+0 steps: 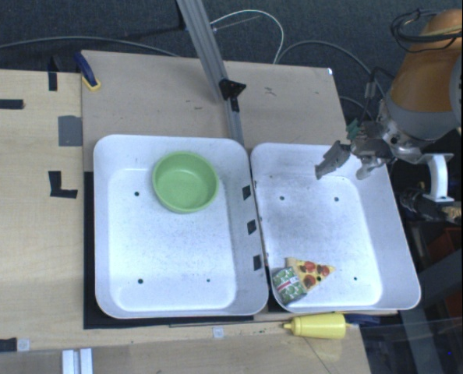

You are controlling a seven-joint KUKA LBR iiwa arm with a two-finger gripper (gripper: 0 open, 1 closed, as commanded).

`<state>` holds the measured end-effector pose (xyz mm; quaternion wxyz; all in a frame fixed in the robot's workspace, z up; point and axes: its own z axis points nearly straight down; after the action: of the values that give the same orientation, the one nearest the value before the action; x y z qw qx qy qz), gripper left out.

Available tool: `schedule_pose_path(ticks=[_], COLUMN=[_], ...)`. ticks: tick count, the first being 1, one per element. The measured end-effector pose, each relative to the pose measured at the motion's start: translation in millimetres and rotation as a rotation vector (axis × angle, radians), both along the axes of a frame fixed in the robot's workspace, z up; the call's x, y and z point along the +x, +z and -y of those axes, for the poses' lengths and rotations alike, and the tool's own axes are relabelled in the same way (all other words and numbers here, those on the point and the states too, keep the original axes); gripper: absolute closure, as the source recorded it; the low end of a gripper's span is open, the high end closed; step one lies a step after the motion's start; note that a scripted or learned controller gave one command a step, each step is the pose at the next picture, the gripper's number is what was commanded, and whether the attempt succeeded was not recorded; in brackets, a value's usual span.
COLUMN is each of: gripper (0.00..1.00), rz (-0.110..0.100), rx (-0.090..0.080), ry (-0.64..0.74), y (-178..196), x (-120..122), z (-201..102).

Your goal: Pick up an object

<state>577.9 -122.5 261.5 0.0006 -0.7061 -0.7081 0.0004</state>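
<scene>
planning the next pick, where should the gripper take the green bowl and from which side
Grip the bowl by its rim, coming straight down from above. It sits upright and open in the left bin, so the thin rim is the only edge two fingers could straddle, one inside, one outside. The near rim, away from the bin's wall, probably gives the gripper most room.

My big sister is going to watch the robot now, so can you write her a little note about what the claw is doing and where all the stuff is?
Claw: open, holding nothing, up at the far edge of the right bin.
Things: the green bowl sits in the left bin, far half. The pizza slice toy and the small crumpled packet lie together at the near left corner of the right bin. The yellow bottle lies on the bench just outside that bin's near edge.
Done: nothing picked up yet.
Left: choose an object, bring the claw down, grip and lift it.
</scene>
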Motion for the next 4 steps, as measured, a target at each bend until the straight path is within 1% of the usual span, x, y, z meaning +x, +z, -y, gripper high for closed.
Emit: schedule_pose_path(ticks=[1, 3, 4], gripper=[0.0, 0.0, 0.0], rz=[0.0, -0.005, -0.005], rx=[0.0, -0.001, 0.0], ry=[0.0, -0.002, -0.001], y=[0, -91, -135], x=[0, -6, -7], z=[0, 9, 6])
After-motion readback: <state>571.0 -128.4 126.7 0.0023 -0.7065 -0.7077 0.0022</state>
